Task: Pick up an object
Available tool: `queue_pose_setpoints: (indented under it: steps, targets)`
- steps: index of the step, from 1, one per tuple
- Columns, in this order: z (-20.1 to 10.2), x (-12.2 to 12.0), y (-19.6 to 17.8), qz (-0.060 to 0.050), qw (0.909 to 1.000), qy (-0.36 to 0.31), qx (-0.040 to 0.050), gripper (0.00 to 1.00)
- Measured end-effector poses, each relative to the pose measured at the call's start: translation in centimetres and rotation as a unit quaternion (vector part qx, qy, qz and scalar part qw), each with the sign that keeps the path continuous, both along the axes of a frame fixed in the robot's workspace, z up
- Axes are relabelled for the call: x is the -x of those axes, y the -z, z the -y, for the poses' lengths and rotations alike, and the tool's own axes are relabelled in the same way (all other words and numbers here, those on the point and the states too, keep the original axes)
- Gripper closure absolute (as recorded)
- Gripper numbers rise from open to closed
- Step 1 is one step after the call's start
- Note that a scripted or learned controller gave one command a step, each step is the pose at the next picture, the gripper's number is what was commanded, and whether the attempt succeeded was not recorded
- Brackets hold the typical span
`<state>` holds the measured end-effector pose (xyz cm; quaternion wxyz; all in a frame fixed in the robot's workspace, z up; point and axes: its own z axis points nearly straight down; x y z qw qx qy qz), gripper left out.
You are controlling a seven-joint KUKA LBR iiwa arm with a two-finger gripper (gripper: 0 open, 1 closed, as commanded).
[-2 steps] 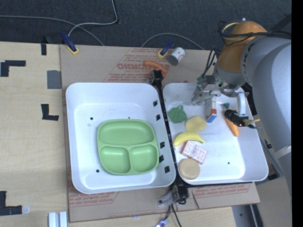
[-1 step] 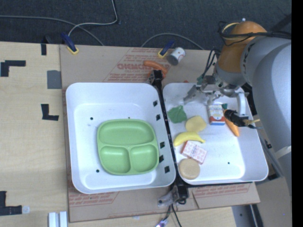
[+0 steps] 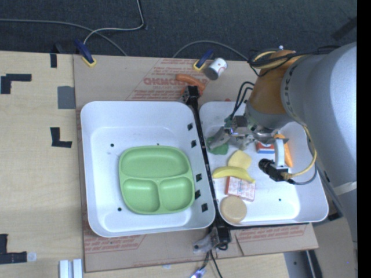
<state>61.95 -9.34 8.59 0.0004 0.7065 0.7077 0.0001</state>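
My gripper [image 3: 235,134] hangs low over the left part of the right bin [image 3: 301,204], below the orange band of the arm. A small green object [image 3: 219,149] lies just under its left side, by the bin's dividing wall. In front of the gripper lie a yellow banana [image 3: 233,173], a pale yellow piece [image 3: 241,160], a red and white packet [image 3: 240,188] and a round tan disc [image 3: 233,209]. An orange object [image 3: 283,153] and a small red and white item [image 3: 265,147] lie to the gripper's right, partly hidden by the arm.
The left bin [image 3: 95,132] holds a green three-compartment plate [image 3: 156,178]. The grey arm [image 3: 324,97] covers the right bin's back right part. Clamps and a white roll [image 3: 215,68] lie on the cardboard behind the bins.
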Motion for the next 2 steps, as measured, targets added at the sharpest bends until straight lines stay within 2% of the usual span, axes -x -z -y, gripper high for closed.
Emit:
queue_pose_setpoints:
  steps: [1,2]
  targets:
    - [1.0,5.1,-0.1,0.002,1.0000,0.000,0.0008,0.00]
    - [1.2,0.7,0.0,0.002,1.0000,0.000,0.0002,0.00]
